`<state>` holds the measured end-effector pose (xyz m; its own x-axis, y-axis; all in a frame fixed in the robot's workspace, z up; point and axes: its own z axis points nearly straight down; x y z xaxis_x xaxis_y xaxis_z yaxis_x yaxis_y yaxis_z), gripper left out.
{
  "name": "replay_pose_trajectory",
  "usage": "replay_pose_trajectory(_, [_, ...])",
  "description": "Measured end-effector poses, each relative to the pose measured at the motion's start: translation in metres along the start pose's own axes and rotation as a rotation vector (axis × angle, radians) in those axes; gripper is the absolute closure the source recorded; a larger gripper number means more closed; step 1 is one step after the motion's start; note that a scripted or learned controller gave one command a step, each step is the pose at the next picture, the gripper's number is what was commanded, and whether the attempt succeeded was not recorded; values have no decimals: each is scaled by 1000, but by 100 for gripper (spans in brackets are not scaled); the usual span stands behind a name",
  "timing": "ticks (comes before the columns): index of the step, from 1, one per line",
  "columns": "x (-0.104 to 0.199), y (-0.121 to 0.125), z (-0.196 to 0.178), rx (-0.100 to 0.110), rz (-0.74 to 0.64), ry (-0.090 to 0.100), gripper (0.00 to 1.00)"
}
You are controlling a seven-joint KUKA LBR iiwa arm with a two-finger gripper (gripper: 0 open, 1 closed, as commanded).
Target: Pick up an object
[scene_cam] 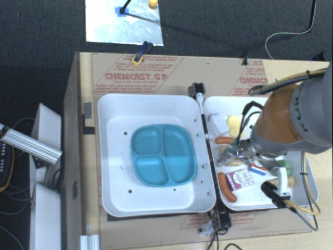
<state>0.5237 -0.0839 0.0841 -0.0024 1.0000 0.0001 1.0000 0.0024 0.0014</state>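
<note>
Two orange sausages (227, 186), yellow lemon (234, 123), white packet (240, 179)

overhead camera, slanted down, both bins (156, 105)

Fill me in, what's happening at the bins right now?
The arm has reached in over the right bin, its hand down among the small items there: a yellow piece, two orange sausage-like pieces and a small white-and-purple packet. I can't tell whether the hand has gripped anything. The left bin holds a blue divided plate, untouched.
</note>
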Motion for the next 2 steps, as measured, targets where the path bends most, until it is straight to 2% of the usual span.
replay_pose_trajectory(1, [0,0,-10,-1,0,0,100])
replay_pose_trajectory(2, [23,29,-134,-3,-1,0,100])
